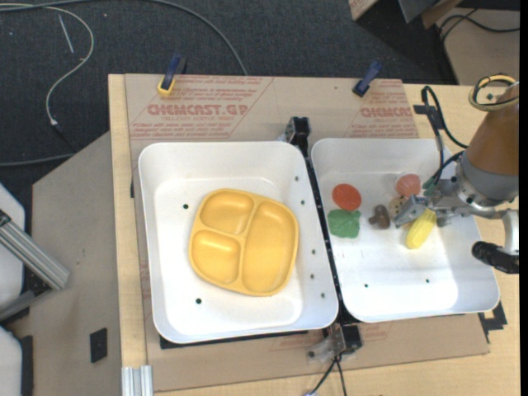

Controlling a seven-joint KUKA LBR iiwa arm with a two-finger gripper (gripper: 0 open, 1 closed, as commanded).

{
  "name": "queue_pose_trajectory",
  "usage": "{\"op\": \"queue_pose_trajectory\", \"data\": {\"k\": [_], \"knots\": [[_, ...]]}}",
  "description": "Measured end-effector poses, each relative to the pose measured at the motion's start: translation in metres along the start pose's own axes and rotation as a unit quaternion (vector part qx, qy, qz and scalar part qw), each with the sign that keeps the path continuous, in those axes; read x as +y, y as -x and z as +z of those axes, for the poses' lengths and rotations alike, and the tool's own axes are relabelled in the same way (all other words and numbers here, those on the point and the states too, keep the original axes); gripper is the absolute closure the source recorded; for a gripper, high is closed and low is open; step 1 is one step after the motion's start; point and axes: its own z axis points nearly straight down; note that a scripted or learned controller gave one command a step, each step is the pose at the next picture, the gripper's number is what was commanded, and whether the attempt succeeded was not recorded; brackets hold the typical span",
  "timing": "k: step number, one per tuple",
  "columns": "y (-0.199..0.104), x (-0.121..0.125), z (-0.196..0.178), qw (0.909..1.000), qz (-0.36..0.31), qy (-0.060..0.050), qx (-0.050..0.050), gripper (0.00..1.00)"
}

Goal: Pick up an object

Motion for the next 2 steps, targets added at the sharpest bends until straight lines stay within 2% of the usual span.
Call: {"op": "queue_pose_trajectory", "data": {"k": [1,2], "knots": [[0.000,0.001,-0.014,1.0000,0.000,0.003,-0.001,1.00],[-0.005,-0.001,-0.060,1.0000,0.000,0.005,-0.002,1.00]]}}
